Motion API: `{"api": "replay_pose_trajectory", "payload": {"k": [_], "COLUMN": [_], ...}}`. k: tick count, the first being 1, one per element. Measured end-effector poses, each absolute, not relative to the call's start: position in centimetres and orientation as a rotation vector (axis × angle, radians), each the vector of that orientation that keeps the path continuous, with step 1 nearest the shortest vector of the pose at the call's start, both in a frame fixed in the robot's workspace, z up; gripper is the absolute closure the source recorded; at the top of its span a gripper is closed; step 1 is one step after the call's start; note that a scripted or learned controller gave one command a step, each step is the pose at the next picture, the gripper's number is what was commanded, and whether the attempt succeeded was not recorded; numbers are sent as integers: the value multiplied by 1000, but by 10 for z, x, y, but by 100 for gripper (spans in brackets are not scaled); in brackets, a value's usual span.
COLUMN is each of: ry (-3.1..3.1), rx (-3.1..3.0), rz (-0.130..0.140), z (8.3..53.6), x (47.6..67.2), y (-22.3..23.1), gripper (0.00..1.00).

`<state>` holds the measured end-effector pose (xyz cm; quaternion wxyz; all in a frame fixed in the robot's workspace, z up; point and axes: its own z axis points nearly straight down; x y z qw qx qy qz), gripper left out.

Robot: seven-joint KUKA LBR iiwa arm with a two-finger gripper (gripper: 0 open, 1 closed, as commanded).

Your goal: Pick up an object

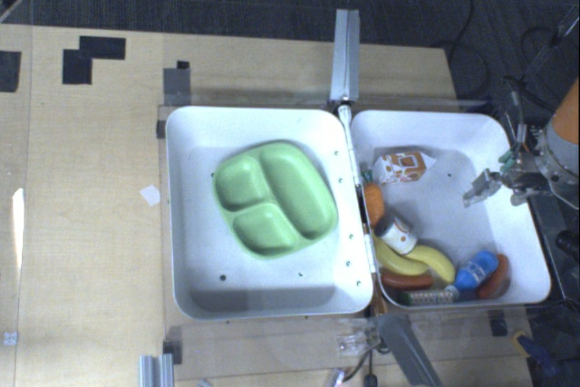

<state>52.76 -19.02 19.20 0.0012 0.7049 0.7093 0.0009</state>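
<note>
On the bench: two white bins. Left bin (181, 222): one green three-compartment plate (275, 198), central. Right bin (471, 127): one white-and-orange printed packet (403, 166) near the far edge, its writing too small to read; one orange item (372, 200) against the left wall; one banana (415, 260), one small white container (397, 236), one blue bottle (476, 271) and one red-brown item (408, 280) toward the near edge. Gripper (497, 184): above the right edge, jaws released, grasping nothing.
</note>
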Motion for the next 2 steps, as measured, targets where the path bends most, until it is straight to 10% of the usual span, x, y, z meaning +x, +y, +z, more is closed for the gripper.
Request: {"api": "replay_pose_trajectory", "payload": {"k": [1,2], "ry": [2229,2399], "rx": [2205,2020], "rz": [7,4], "z": [203,285], "x": [530,585], "y": [-189,-205], "gripper": [100,100]}}
